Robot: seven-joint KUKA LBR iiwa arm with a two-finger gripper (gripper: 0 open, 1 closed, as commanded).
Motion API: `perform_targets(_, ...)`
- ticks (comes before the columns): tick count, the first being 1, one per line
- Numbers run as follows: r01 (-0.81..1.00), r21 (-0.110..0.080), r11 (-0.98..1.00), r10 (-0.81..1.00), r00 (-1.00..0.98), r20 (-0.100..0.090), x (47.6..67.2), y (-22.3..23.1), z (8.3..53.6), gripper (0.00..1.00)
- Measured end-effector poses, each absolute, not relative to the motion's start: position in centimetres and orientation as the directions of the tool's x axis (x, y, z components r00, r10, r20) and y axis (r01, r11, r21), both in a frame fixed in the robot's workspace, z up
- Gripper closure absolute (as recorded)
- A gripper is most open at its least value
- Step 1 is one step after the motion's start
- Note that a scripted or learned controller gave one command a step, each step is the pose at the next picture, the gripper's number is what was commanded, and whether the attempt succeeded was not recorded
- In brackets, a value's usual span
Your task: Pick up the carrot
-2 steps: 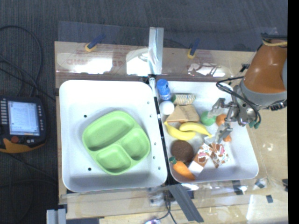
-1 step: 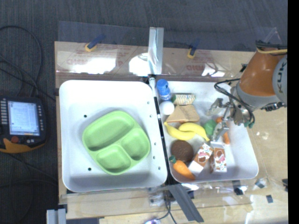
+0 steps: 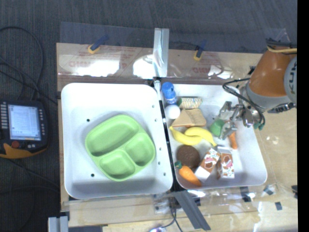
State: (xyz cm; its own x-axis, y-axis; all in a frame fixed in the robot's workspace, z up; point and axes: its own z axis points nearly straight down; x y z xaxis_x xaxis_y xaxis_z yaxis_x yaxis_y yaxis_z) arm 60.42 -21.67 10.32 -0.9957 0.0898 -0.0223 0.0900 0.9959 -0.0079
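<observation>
The carrot (image 3: 189, 175), orange and stubby, lies in the right bin's (image 3: 256, 170) front left corner, just in front of a brown round coconut-like ball (image 3: 187, 155). My gripper (image 3: 228, 122) hangs low over the right side of this bin, well to the right of and behind the carrot. It is next to a small green object (image 3: 217, 128). A thin orange piece (image 3: 233, 140) lies just in front of the gripper. The arm's orange band (image 3: 273, 74) shows at the right edge.
The right bin also holds a banana (image 3: 194, 135), a blue-capped bottle (image 3: 168, 94), a white egg (image 3: 173, 112), a tan bread slice (image 3: 190, 117) and two small cartons (image 3: 218, 163). The left bin (image 3: 77, 100) holds a green divided plate (image 3: 120, 146). A pendant (image 3: 21, 127) lies at far left.
</observation>
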Motion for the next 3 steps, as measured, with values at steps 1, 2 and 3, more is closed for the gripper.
perform_targets(1,0.186,0.000,0.983,0.186,-0.982,-0.011,59.2,-17.5,18.8,1.00)
perform_targets(2,-0.020,0.000,1.000,-0.020,-1.000,0.001,53.2,-19.9,14.0,1.00)
perform_targets(3,-0.269,-0.016,0.963,-0.269,-0.963,-0.022,57.8,-18.3,10.0,1.00)
